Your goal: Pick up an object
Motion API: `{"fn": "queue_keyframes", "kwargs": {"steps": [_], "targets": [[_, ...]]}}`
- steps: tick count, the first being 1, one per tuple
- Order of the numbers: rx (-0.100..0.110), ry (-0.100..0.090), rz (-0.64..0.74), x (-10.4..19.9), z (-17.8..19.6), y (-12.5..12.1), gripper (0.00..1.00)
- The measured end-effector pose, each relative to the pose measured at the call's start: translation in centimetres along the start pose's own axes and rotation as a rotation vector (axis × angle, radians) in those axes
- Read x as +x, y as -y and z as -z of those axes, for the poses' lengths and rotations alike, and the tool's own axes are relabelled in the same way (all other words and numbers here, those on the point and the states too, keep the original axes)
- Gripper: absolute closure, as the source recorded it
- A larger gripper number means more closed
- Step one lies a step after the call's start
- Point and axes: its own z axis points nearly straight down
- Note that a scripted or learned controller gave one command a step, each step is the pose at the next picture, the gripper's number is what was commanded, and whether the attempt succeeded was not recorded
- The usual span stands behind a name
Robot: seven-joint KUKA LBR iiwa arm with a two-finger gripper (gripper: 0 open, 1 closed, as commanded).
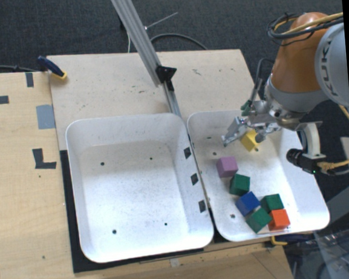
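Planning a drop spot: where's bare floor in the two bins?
The left bin has an open floor, wall to wall. In the right bin, the blocks crowd the near middle, the gripper and yellow block the far end. Free strip: along its right wall.

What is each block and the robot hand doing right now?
Gripper: over the right bin, shut on the yellow block.
Yellow block: between the fingers.
Pink block: lying alone in the right bin.
Green blocks, blue block, orange block: bunched together in the right bin.
Left bin: sitting beside the right bin.
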Motion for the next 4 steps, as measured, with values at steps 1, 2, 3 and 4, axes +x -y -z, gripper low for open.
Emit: {"fn": "queue_keyframes", "kwargs": {"steps": [1,2,3,4], "targets": [[0.0,0.0,0.0,0.0,0.0,0.0,0.0],[0.005,0.001,-0.002,-1.0,-5.4,-0.3,0.0],[0.005,0.001,-0.002,-1.9,-10.6,0.1,0.0],[0.0,0.0,-0.002,-1.9,-13.8,0.1,0.0]]}}
